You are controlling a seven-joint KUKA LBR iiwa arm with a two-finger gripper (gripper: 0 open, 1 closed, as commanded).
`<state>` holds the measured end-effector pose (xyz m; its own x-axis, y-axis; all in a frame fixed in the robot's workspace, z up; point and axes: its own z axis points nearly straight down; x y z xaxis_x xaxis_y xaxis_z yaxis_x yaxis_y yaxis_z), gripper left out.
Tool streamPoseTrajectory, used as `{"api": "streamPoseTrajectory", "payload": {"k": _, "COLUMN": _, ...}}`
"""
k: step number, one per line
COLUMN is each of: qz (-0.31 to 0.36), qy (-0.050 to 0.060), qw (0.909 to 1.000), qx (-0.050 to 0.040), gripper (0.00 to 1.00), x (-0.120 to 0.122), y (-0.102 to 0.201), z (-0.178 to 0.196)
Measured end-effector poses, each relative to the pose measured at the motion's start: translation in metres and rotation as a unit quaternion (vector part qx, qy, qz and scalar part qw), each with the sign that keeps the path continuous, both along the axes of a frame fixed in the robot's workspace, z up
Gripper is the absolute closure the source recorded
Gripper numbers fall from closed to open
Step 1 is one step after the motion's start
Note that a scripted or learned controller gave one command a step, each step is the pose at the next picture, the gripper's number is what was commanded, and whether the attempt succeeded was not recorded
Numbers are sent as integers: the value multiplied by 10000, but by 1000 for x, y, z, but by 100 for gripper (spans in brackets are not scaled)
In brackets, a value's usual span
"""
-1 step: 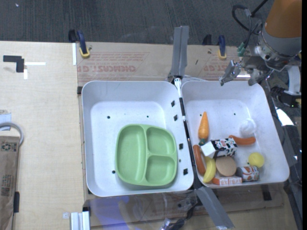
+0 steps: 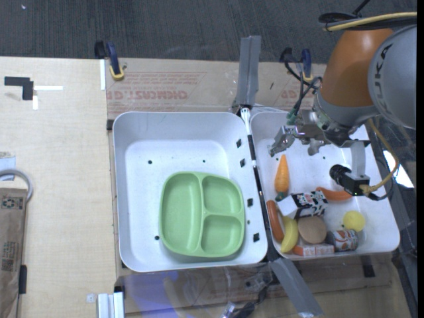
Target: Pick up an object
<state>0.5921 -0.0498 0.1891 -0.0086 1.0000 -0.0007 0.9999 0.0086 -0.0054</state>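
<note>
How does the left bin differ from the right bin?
The left bin holds one green divided plate; the right bin holds many small toy foods, such as a carrot and a banana. The tool is over the right bin, not the left. Both are shallow and white.

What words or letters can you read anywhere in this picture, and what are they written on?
"KUKA", only partly visible, on the grey arm at the right edge.
Red print, mirrored and too faint to read for sure, on the cardboard strip behind the bins.
A recycling sign, its small text too blurred to read, on the brown paper bag at the left edge.
Labels on the milk carton and small can: too small to read.
</note>
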Motion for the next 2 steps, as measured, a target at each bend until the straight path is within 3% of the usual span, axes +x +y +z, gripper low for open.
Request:
{"api": "streamPoseTrajectory", "payload": {"k": 1, "qz": 1293, "qy": -4, "qw": 9916, "qx": 11, "gripper": 0, "x": -11, "y": -46, "z": -51}}
{"api": "streamPoseTrajectory", "payload": {"k": 2, "qz": 1537, "qy": -6, "qw": 9881, "qx": 13, "gripper": 0, "x": -41, "y": -51, "z": -100}}
